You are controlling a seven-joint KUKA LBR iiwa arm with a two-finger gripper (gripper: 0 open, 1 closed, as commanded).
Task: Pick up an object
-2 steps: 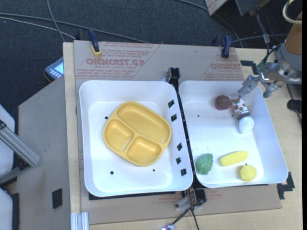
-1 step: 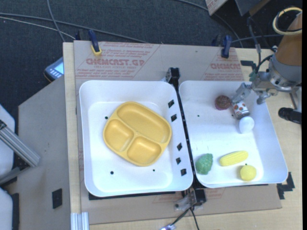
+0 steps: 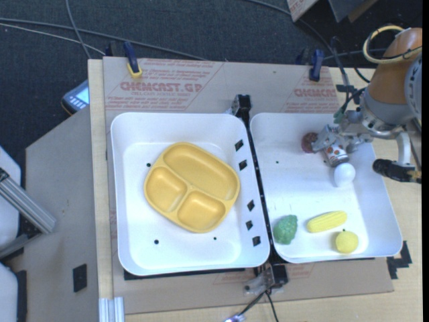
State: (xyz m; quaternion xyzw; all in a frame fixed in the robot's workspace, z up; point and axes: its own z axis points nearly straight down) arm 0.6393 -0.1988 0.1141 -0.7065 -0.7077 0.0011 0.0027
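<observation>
The right bin holds several small objects. A dark red round piece lies near its far left corner. A red and white piece sits just under my gripper, which hangs low over the bin's far side. A white ball rests just in front of that piece. Along the near side lie a green broccoli, a yellow corn cob and a yellow lemon. The arm's orange band is at the right edge.
The left bin carries a yellow divided plate. A black-marked divider runs between the bins. Clamps and cables lie along the bench's far edge.
</observation>
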